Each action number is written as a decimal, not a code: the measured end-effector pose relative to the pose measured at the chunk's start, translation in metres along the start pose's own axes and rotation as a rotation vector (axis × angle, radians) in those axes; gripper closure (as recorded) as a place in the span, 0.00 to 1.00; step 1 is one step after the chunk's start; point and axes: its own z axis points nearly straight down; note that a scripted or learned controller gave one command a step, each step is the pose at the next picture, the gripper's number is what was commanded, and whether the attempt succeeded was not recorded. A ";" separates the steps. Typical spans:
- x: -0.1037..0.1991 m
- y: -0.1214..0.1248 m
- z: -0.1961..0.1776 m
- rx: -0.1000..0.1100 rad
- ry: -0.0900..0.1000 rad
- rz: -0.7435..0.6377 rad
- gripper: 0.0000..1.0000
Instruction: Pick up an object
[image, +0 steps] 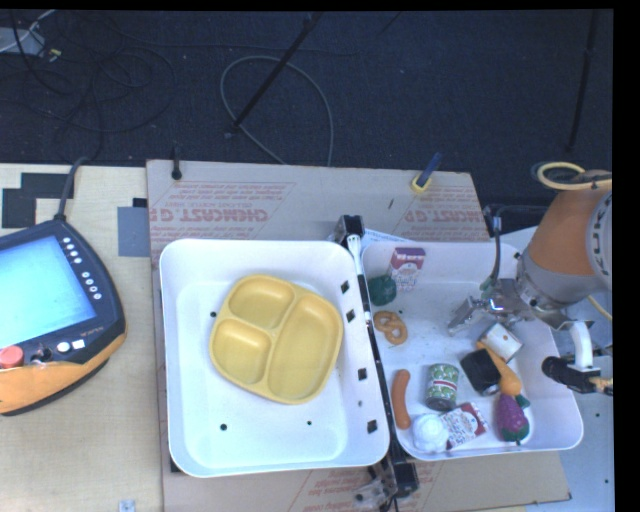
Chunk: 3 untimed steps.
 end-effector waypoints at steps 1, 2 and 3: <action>0.020 -0.052 -0.001 -0.003 -0.001 0.005 0.00; 0.019 -0.052 -0.008 0.002 0.004 0.011 1.00; 0.068 0.049 -0.054 0.002 -0.001 -0.001 1.00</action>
